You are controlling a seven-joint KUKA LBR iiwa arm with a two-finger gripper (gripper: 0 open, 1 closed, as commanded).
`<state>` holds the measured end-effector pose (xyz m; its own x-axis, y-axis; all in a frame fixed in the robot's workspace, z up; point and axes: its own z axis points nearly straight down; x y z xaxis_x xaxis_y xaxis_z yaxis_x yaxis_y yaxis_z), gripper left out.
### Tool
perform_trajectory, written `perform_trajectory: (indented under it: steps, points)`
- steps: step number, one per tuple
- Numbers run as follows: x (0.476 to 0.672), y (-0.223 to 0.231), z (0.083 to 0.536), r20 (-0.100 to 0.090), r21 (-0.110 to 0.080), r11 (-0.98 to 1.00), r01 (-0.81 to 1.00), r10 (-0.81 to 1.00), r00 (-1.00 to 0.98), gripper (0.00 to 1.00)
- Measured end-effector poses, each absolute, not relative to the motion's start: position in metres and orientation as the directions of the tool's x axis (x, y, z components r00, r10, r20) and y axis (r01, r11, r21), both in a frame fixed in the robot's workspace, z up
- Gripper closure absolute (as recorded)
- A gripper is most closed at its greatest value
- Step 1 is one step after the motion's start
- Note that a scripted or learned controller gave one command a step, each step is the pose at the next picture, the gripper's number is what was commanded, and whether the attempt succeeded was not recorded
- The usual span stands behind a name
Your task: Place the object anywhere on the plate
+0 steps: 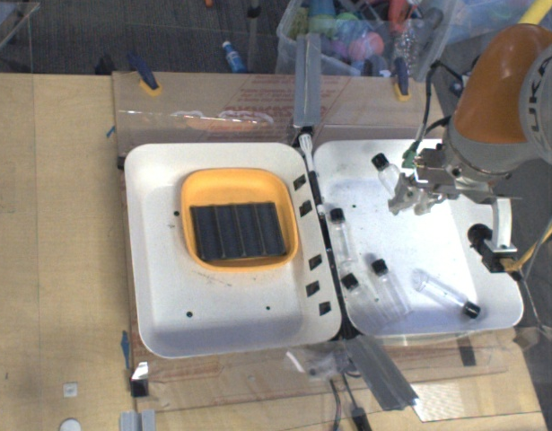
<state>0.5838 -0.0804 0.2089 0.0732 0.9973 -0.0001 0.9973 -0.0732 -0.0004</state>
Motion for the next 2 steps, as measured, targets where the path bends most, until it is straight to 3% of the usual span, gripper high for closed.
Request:
perform_trajectory:
  steps: [1, 2]
  points:
    - [0.607, -0.062, 0.221, -0.001, 0.003, 0.133, 0.991, 0.991, -0.133, 1.0]
    - [0.643, -0.054, 0.199, -0.002, 0.003, 0.382, 0.924, 0.924, -0.382, 1.0]
